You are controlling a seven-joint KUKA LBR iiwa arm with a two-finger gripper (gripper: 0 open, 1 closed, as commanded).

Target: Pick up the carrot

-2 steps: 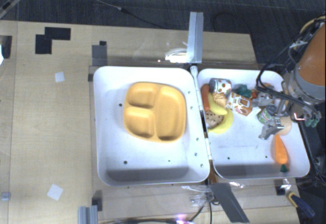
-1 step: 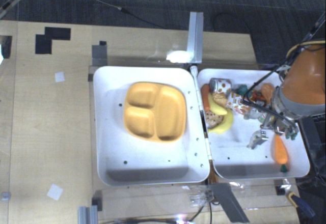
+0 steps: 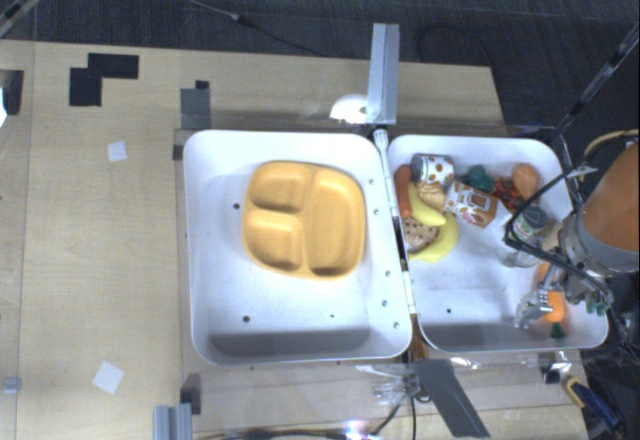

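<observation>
Wooden bench (image 3: 90, 258) up top with dark carpet behind it, and two shallow white bins sitting side by side on it. Left bin (image 3: 215, 228) has a yellow divided plate (image 3: 303, 219) pretty much in its middle, nothing else touching it. Right bin (image 3: 470, 278) is where all the clutter is: along its far edge there's a small printed can (image 3: 432, 168), a little snack carton (image 3: 470, 205), something dark green (image 3: 478, 176) and an orange-red piece of toy food (image 3: 524, 176), plus a banana (image 3: 434, 238) lying near the left wall with a reddish hot-dog-looking thing (image 3: 403, 190) beside it. The arm (image 3: 612, 213) comes in over the right edge of that bin, and the gripper (image 3: 540, 306) is down in the near right corner. The carrot (image 3: 555, 312) is right there in that corner too, orange with a green bit at its near end, and the fingers look clamped around it, metal tips either side of the orange.
</observation>
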